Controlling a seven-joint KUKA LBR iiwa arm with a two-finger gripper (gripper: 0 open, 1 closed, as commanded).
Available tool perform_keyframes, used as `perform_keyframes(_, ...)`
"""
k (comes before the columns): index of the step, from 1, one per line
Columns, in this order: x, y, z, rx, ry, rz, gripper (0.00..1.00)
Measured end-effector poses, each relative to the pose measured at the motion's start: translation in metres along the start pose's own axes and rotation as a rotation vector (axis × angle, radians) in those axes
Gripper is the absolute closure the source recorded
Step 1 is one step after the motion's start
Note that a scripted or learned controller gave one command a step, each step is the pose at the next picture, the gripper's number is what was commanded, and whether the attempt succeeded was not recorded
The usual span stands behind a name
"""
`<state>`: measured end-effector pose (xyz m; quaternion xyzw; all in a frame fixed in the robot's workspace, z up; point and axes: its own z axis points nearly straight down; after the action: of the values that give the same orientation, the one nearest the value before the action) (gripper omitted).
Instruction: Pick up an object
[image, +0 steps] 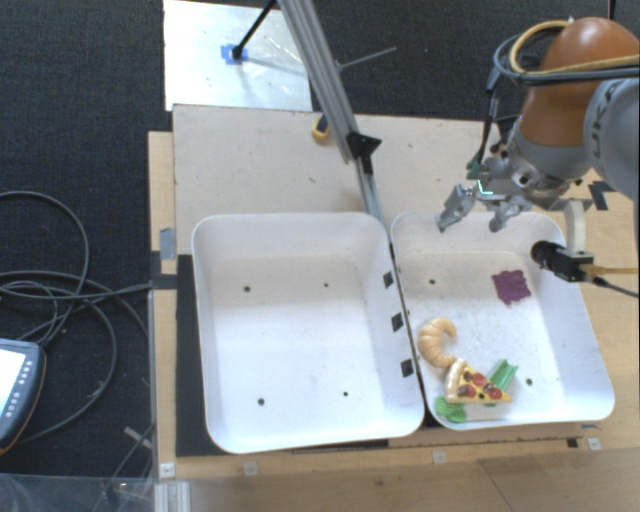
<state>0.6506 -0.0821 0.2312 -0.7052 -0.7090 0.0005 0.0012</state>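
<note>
My gripper (476, 216) hangs over the far edge of the right bin (575, 330), its two fingers spread open with nothing between them. Below it in that bin lie a purple flat piece (512, 287) toward the right, a tan croissant (437, 340) near the middle divider, and a pizza slice (478, 385) with a green leafy piece (503, 373) beside it at the near edge. The gripper is well apart from all of them, up and to the back.
The left bin (300, 330) sits beside the right one, sharing a middle rim. A slanted grey pole (335, 90) crosses the bench behind the bins. Cables and a tablet lie on the floor at left.
</note>
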Motion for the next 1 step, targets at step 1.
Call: perform_keyframes(1, 0.0, 0.0007, -0.0022, -0.004, 0.0, -0.001, 0.0)
